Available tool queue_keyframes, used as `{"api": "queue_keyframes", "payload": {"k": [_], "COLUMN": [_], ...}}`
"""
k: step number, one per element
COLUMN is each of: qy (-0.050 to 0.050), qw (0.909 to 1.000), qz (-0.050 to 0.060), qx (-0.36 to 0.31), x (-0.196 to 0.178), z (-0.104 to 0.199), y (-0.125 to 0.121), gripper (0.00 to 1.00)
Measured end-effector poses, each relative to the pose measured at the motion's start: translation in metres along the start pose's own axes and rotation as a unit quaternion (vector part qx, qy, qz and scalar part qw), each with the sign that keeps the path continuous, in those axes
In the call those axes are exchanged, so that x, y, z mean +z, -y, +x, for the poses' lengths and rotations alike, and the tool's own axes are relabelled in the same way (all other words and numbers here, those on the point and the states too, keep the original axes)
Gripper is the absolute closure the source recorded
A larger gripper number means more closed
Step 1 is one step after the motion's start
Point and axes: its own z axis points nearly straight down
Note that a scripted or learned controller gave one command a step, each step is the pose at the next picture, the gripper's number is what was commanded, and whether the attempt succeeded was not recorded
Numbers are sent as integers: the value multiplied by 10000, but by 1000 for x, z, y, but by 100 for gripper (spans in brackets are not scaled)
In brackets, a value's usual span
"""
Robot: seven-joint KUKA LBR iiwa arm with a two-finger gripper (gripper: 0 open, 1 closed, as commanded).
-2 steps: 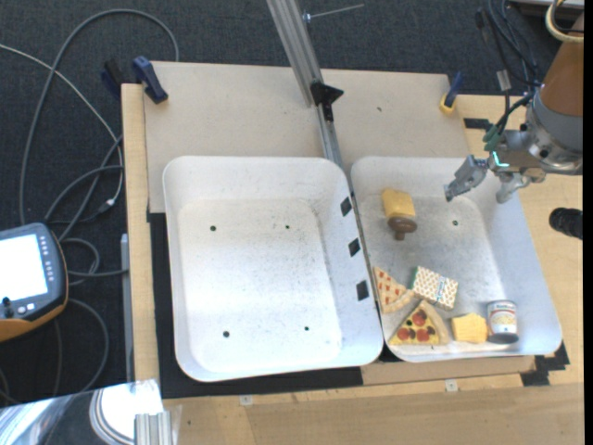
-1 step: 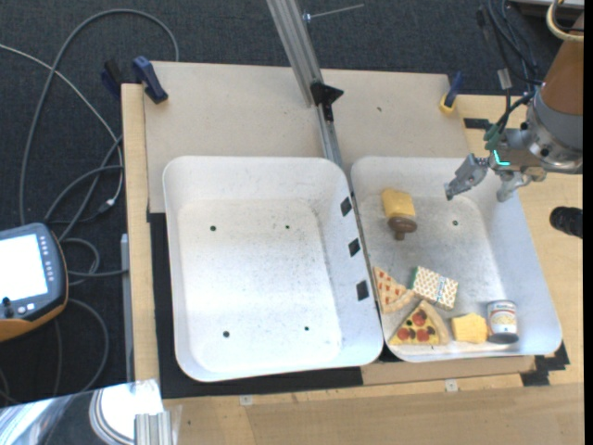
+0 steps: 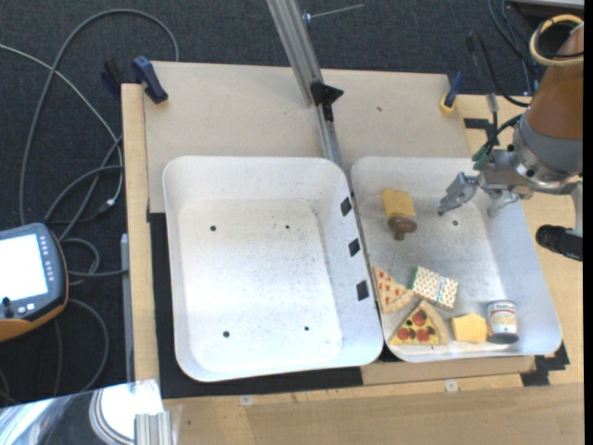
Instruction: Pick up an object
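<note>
My claw (image 3: 474,195) sits over the upper right part of the right bin (image 3: 519,248), coming in from the right edge with the orange band of my arm (image 3: 561,100) above it. Fingers spread: one grey finger (image 3: 454,196) angles down-left, the other is nearer the bin's right wall, with open space between them and nothing held. Tips look to be above the bin floor, can't tell if they touch it. Nearest object is a tan wooden block with a brown knob under it (image 3: 400,211), left of my claw, apart from it, in the upper left area of the same bin. The rest of the pickable stuff is bunched along the bin's near edge: a toy pizza slice (image 3: 419,326) at the bottom, a smaller orange-red wedge (image 3: 390,289) just above-left of it, a patterned white-and-yellow piece (image 3: 435,286) right of that wedge, a yellow cheese-like block (image 3: 470,328) beside the pizza slice, and a small jar with a white lid (image 3: 502,319) right of the block. All of those are well away from my claw. Left bin (image 3: 185,193) is next door, sharing the middle divider. A handheld pendant (image 3: 28,276) lies on the floor at far left, with cables around it.
</note>
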Motion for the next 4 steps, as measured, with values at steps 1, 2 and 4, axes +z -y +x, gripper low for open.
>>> {"api": "queue_keyframes", "payload": {"k": [1,2,4], "qy": [-8,-4,18], "qw": [10000,10000,10000], "qz": [9,5,-70], "qx": [-2,-3,-11], "x": [60,113,50], "z": [7,8,4], "y": [6,7,-4], "gripper": [0,0,100]}}
